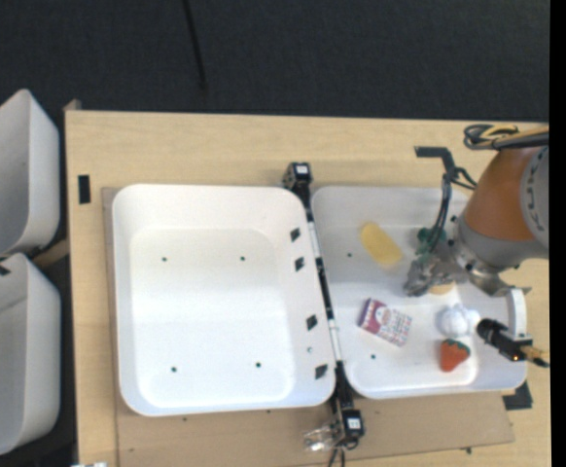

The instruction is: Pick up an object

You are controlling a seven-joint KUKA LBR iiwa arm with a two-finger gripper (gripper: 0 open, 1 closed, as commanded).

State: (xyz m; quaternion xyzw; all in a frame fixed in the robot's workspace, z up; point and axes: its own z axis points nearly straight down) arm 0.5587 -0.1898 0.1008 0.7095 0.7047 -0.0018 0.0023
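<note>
In the right bin [361, 373], the gripper [421, 278] hangs low over the white floor, close to the middle. I cannot tell if it is spread or pressed together, and I see nothing held in it. The arm [505, 207] comes in from the right, grey with an orange part.

There are four things to pick from. A yellow lump [381, 243], smooth and rounded like a lemon or banana piece, lies just to the left of the gripper, a bit farther back. A small flat card box [385, 322] with pink print lies nearer and to the left. A white ball [454, 319] sits to the right, and a red strawberry toy [454, 355] sits just near of it.

I think the arm is at the reaching step, with no pick made so far. Next it needs to go down right over one thing and close on it. The round ones may roll away; the flat box may be hard to pinch.

The left bin [205, 202] is smooth white plastic.
</note>
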